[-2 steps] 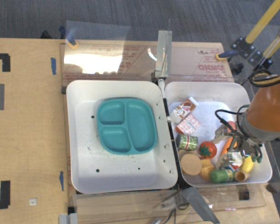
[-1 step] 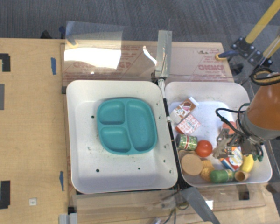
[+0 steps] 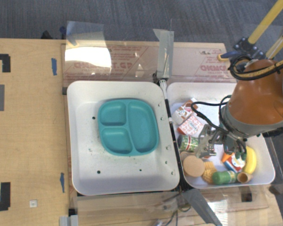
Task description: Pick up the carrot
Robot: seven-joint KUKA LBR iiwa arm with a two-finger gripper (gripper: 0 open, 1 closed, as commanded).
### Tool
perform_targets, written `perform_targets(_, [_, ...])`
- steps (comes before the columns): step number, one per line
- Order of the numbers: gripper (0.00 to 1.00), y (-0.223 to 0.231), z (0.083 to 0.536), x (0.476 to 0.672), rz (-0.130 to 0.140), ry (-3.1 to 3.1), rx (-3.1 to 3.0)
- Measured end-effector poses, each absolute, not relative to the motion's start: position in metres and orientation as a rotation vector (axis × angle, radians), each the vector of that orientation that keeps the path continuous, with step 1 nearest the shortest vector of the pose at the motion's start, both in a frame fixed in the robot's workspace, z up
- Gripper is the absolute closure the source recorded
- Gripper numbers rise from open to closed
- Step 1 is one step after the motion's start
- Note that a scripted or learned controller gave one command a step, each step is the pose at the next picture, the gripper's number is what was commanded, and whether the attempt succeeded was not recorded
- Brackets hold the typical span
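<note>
Left bin (image 3: 80, 140): one teal three-compartment plate (image 3: 129, 126), smooth plastic with rounded corners, nothing in its wells. Right bin (image 3: 269, 171): a crinkled red-and-white packet (image 3: 189, 121) with unreadable print, a green-labelled can (image 3: 188, 143), a tan disc (image 3: 194, 165), a knobbly yellow piece (image 3: 208, 173), a green cylinder (image 3: 224, 177) and a banana (image 3: 250, 159). The carrot (image 3: 226, 157) shows as a small orange piece beside the banana, partly under the gripper (image 3: 220, 144), which hangs low over this bin; its opening and any hold cannot be told.
</note>
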State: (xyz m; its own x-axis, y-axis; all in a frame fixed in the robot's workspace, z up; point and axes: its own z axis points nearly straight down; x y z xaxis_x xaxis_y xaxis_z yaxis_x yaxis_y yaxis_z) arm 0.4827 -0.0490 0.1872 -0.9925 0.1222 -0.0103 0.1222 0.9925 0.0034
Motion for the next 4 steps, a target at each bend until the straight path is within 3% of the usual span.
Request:
perform_targets(1, [1.0,-0.158,0.203,0.48,-0.006,3.13,0.159])
perform_targets(2, [1.0,-0.136,0.117,0.479,0.003,3.121,0.391])
perform_targets(3, [1.0,-0.209,0.169,0.486,-0.004,3.132,-0.089])
perform_targets(4, [1.0,-0.178,0.097,0.533,-0.001,3.113,0.371])
